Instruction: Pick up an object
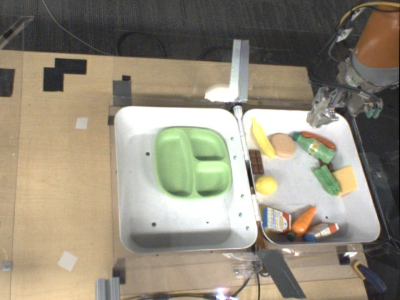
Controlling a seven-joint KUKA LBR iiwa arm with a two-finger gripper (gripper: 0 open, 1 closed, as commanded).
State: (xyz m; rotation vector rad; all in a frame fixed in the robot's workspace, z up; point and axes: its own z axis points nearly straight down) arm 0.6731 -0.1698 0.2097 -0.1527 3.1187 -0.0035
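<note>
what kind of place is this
Probably a robotics lab's pick-and-place test bench: two white bins on a wooden bench, toy food such as a banana, and a robot arm.

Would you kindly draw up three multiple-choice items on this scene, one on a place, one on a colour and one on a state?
1. Where does the divided plate lie?
A. In the left bin
B. In the right bin
C. On the bare bench

2. What colour is that plate?
A. Red
B. Green
C. Blue

3. How does the end effector stand toward the banana?
A. Clamped on it
B. Pressing it flat
C. Apart from it, over the right bin's far right corner

Key: 1 A, the plate sits alone in the left bin. 2 B, it is light green against the white bin. 3 C, the end effector hangs at the bin's far corner, with the banana lying near the divider between the bins.
</note>
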